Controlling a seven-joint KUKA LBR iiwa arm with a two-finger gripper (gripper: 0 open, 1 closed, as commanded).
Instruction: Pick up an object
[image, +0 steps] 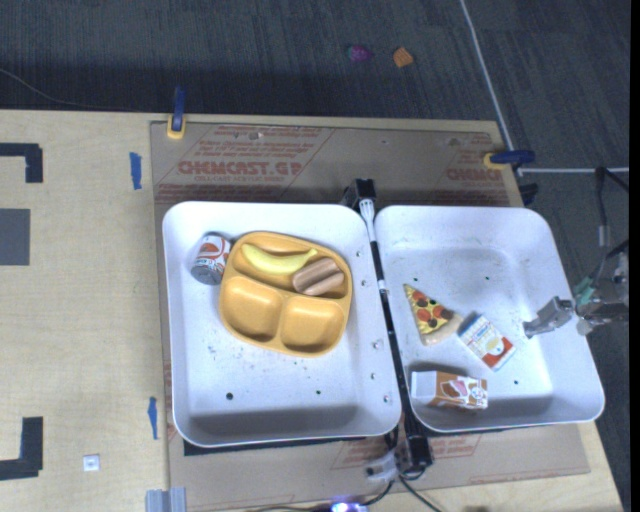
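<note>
- The tabletop (80, 300) is of pale wood and it carries a brown board, on which two shallow white bins stand side by side and touch along the middle.
- In the left bin (200, 400) there is a yellow tray (270, 325) with three compartments; it lies in the upper half of the bin, a little tilted.
- In the upper compartment of this tray a toy banana (272, 260) lies, and just beside it, to its right, a toy hot dog (320, 277).
- The two lower compartments of the tray hold nothing that I can see.
- A small can (209, 259) with red and white print lies on its side against the upper left edge of the tray, in the corner of the bin.
- In the right bin (470, 240) a toy pizza slice (430, 313) lies near the left wall, with its point toward the upper left.
- Just to the right of it there is a small white and red packet (487, 341), tilted.
- Below these two, near the lower wall, an orange and white carton (450, 389) lies on its side.
- The claw (549, 318) is over the right side of the right bin, near the right wall, well apart from the packet.
- It is small and dim here, so I cannot tell how it stands, and I see nothing in it.
- Two clamps, one yellow (178, 122) and one blue (512, 157), sit at the top corners of the board.
</note>
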